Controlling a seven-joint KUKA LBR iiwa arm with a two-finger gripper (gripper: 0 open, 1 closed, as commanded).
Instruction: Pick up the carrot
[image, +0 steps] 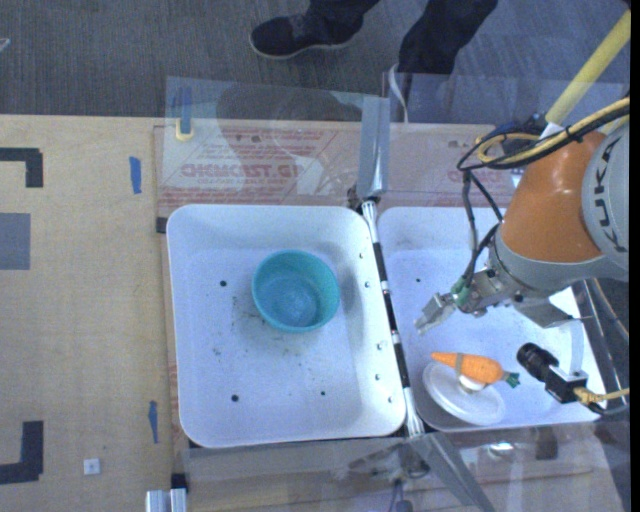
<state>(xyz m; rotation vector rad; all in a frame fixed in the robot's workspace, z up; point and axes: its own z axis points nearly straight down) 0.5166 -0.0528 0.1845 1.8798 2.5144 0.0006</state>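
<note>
The pincer (436, 312) hovers open and empty in the right bin (400, 240); the carrot (470, 367) lies just below on a white plate (455, 400).

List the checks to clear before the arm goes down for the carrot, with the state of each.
1. Carrot located in the right bin: ok.
2. Carrot unobstructed from above: ok; it lies across a white dish, nothing over it.
3. End effector lined up over the carrot: not ok; it sits up and to the left of it in the camera view.
4. End effector free of any object: ok, nothing seen in it.
5. Opening wide enough for the carrot: cannot tell.
6. Teal bowl out of the way: ok, it is in the left bin.
</note>
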